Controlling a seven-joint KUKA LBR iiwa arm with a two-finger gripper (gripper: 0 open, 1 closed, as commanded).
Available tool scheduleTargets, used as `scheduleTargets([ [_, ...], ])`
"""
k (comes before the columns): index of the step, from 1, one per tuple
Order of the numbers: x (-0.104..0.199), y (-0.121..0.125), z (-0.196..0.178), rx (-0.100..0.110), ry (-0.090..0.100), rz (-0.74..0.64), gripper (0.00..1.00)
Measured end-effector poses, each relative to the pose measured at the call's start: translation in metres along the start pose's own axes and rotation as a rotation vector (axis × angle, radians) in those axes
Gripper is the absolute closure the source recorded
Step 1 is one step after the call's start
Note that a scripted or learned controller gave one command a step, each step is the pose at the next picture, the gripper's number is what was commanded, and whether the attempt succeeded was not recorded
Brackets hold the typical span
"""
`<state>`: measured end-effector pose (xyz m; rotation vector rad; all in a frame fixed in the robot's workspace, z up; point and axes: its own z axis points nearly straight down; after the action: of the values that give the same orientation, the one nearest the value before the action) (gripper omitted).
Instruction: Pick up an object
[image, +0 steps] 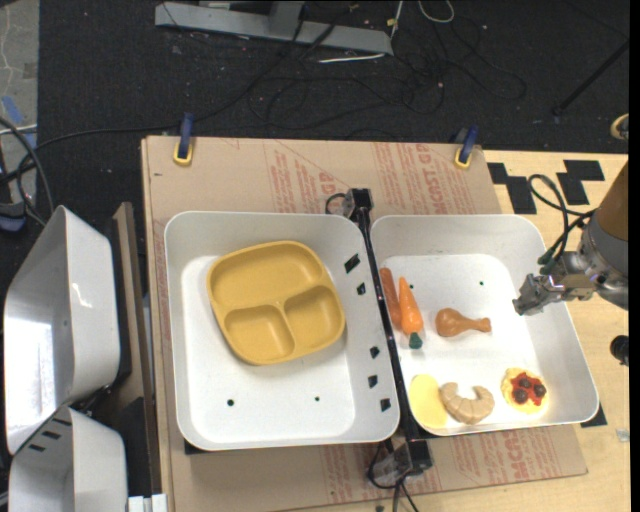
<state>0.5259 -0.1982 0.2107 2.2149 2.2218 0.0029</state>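
Note:
The right bin holds small toy foods: an orange carrot by its left wall, a brown chicken drumstick in the middle, a tan croissant and a pale yellow piece at the front, and a small red berry tart at the front right. My gripper hangs over the bin's right side, to the right of the drumstick and apart from it. Nothing shows between its fingers.
The left bin bears a yellow divided plate. A black divider with clips runs between the two bins. Blue-yellow clamps hold the cardboard at the back. White containers stand off the bench at the left.

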Motion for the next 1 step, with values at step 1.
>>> scheduleTargets([
  [1, 0.0483, 0.0001, 0.0063, 0.005, 0.003, -0.004, 1.0],
])
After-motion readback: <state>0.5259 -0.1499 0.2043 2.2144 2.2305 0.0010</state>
